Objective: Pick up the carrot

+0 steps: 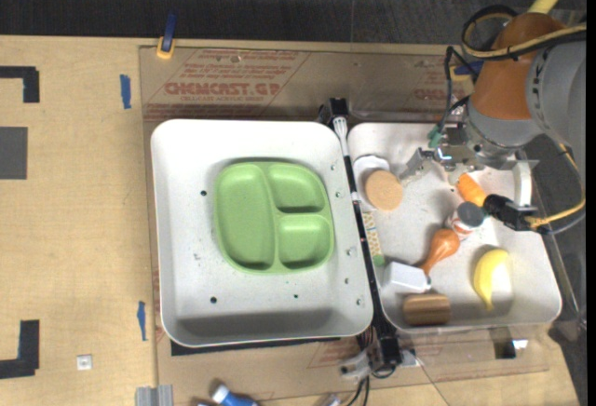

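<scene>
The orange carrot (442, 247) lies slanted in the right bin (535, 250), its pointed end toward the front left. Its upper end meets a small grey piece (468, 217). The gripper (463, 173) hangs over the back half of this bin, just behind and above the carrot, under the grey wrist with the orange band. A second small orange piece (471, 187) shows right below the gripper body. I see nothing clearly held.
The right bin also holds a round tan disc (383, 191), a white cup (366, 166), a yellow fruit (491, 276), a white block (407, 277) and a brown block (426, 307). A green divided plate (273, 214) sits in the left bin (182, 209).
</scene>
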You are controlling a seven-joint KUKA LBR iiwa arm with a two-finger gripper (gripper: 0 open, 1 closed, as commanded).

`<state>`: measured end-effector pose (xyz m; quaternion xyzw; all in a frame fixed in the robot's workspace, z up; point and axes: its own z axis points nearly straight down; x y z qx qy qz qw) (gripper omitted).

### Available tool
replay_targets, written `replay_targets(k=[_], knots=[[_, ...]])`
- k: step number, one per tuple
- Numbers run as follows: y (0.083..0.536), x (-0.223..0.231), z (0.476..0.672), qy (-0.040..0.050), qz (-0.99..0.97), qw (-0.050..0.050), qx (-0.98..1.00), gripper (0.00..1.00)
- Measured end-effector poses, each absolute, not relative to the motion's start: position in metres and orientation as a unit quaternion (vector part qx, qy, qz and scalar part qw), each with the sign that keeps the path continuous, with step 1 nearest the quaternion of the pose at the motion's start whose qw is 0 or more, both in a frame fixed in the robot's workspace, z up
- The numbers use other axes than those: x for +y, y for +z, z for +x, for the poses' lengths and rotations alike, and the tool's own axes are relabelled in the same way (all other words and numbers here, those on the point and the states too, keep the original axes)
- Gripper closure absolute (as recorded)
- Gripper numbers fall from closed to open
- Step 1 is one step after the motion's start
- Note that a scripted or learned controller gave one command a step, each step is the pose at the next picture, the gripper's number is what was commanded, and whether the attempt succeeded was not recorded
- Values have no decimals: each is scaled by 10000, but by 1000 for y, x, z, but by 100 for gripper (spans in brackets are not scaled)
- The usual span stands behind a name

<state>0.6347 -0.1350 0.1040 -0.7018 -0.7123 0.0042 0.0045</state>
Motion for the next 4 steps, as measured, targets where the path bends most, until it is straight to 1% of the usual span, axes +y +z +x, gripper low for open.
replay_targets(k=[1,2,3,4], knots=[[89,-210,667,-45,-6511,211,-7587,0],[88,-213,619,-80,-5657,14,-8246,0],[101,-217,622,-59,-5658,-79,-8245,100],[94,-104,559,-20,-5323,20,-8465,100]])
